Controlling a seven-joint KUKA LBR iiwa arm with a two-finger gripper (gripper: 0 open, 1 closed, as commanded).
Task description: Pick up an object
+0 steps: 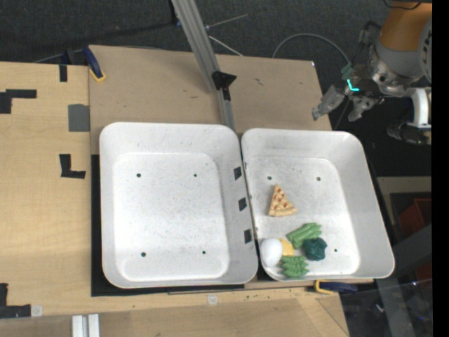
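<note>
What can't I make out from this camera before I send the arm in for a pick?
- The tool: small and dark against the floor beyond the right bin's far corner.
- Arm: cut off by the top and right edges.
- Yellow piece: mostly covered by the white ball and green toys, so its shape is unclear.
- Dark teal toy: too small to identify.
- Waffle wedge: lies clear, apart from the pile.

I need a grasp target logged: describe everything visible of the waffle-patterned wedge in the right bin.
The wedge is a small triangular piece, tan-orange with a reddish grid pattern like a waffle or pizza slice; it looks like a plastic or foam toy. It lies flat on the floor of the right bin, near the middle, tip pointing toward the far wall. Nothing touches it: the cluster of green, white and yellow toys lies apart, nearer the front wall. The gripper hangs outside the bin, beyond its far rim.
</note>
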